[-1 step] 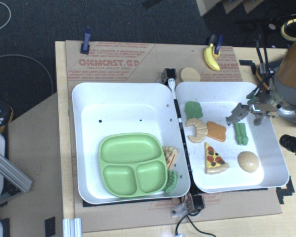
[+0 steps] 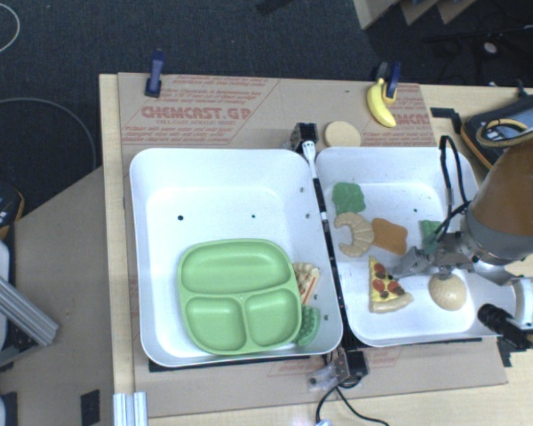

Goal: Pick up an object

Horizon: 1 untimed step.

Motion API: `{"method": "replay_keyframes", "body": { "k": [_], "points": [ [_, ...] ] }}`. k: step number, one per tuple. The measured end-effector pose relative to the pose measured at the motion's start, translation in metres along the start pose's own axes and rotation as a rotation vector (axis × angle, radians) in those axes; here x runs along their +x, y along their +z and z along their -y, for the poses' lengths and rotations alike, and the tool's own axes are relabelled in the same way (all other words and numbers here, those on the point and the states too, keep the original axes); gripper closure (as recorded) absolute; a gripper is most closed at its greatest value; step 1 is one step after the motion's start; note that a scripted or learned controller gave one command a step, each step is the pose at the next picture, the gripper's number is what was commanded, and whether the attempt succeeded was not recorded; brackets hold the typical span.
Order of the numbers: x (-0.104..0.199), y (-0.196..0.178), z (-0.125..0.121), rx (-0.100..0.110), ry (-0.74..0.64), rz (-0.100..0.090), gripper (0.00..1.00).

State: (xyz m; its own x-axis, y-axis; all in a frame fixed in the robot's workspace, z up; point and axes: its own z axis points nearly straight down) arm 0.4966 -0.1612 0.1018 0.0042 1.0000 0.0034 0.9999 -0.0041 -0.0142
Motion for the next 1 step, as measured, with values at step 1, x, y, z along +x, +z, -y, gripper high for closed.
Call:
{"method": "replay_keyframes", "body": {
  "k": [1],
  "points": [
    [-0.0214, 0.0182, 0.0157, -0.012, -0.001, 0.002, 0.0]
  ]
}}
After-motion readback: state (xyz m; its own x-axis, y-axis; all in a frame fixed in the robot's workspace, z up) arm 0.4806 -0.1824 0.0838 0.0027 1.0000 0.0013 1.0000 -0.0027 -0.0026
